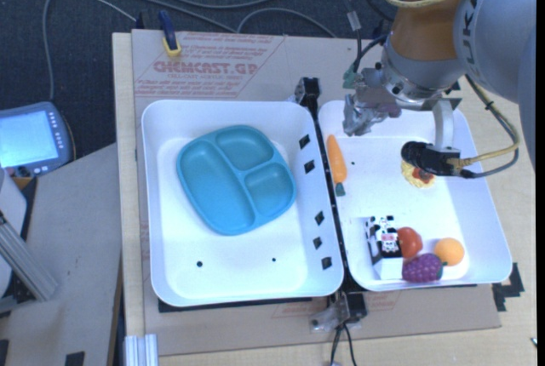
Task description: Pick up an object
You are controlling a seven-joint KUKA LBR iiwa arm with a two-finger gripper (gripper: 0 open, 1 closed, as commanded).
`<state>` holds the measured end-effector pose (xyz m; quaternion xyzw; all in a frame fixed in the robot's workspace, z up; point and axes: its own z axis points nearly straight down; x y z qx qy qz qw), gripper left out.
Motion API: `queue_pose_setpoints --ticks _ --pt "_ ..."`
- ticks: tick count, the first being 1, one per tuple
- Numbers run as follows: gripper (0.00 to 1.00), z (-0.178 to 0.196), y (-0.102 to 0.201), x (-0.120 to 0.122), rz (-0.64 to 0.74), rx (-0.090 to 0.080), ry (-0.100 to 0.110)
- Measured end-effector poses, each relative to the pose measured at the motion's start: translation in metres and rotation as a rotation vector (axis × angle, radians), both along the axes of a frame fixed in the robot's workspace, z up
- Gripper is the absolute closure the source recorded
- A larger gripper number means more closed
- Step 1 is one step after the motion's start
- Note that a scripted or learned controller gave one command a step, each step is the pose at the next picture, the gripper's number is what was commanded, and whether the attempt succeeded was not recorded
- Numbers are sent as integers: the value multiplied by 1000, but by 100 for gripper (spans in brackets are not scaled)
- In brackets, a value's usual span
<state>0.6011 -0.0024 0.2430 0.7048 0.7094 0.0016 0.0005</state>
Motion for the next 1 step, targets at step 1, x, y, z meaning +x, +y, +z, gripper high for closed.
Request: queue_pose_setpoints --ticks 1 --pt "100 3 48 17 -1 0 0"
